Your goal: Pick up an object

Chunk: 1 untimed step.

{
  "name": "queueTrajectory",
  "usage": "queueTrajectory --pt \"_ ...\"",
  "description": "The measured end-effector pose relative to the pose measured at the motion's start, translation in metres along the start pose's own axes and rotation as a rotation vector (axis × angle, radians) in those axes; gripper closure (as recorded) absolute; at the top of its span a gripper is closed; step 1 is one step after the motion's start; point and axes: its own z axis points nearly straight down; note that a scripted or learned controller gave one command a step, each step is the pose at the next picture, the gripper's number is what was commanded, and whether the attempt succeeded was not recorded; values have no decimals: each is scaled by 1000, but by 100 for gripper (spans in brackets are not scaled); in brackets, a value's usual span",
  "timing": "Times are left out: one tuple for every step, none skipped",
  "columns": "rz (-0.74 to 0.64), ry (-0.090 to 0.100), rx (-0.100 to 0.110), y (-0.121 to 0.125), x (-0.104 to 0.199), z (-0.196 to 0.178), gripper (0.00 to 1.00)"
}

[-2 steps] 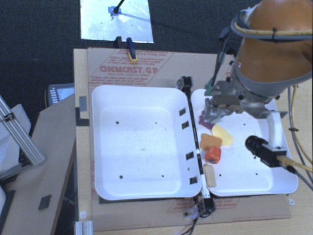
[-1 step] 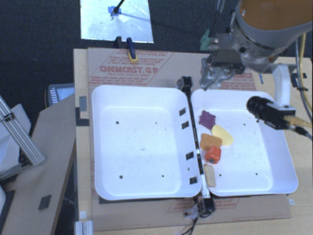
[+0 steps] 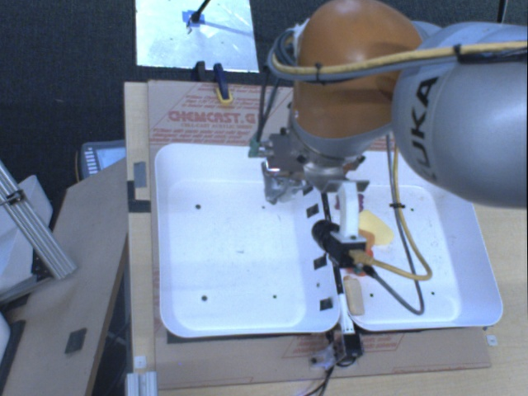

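Approach step, by the look of it, with no grasp made yet. Gripper (image 3: 279, 190) low over the far right part of the left bin (image 3: 177, 221), close to the wall shared by the 2 bins. Cannot tell whether apart or together: too small and too shadowed beneath the orange band (image 3: 355, 64). Nothing visibly clamped in it. Beneath it, just white bin floor and a few dark specks.

Likeliest thing for the task: a flat yellow object (image 3: 379, 229) in the right bin (image 3: 462, 279), partly hidden behind the robot's own hardware. Lies well apart from the gripper, on the other side of the dividing wall. Also what looks like 1 small tan piece (image 3: 355, 295) in the right bin, just beside that wall and nearer the camera.

Next move, as a judgement: lift clear of the wall, cross to the right bin, centre above 1 of the 2 things, spread wide, descend, close. Calls for care with the yellow object: appears thin and flat against the floor, so probably hard to pinch. With the tan piece, little room on the wall side.
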Motion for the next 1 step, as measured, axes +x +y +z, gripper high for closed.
queueTrajectory --pt "4 7 -23 -36 -22 -114 100"
